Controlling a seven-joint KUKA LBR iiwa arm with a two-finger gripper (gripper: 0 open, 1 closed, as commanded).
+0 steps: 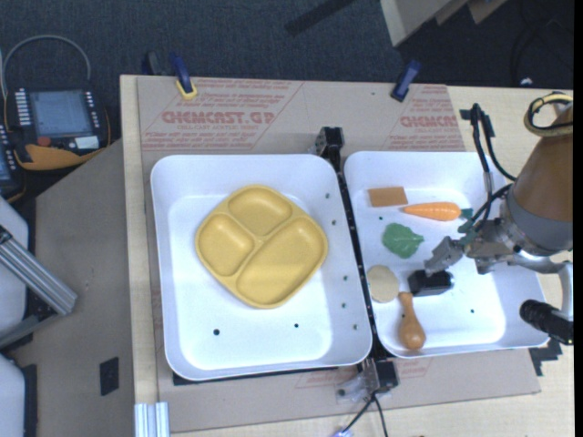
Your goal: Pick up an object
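In the right bin point(487, 330) we see the gripper point(435, 269) low at the centre; whether its pincer is wide or narrow we cannot tell. Around it lie a green leaf point(402, 240) at eleven o'clock, a carrot point(432, 212) at twelve, a drumstick point(410, 322) at seven. The left bin point(182, 326) holds a yellow divided plate point(261, 245).

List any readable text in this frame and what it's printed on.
"CHEMCAST GP" as best it reads, in faded red, on the brown protective sheet behind the left bin; some letters are unclear.
The same red print repeats behind the right bin, too cut off and faded to read.
Teach pendant screen: too small and blurred to read.
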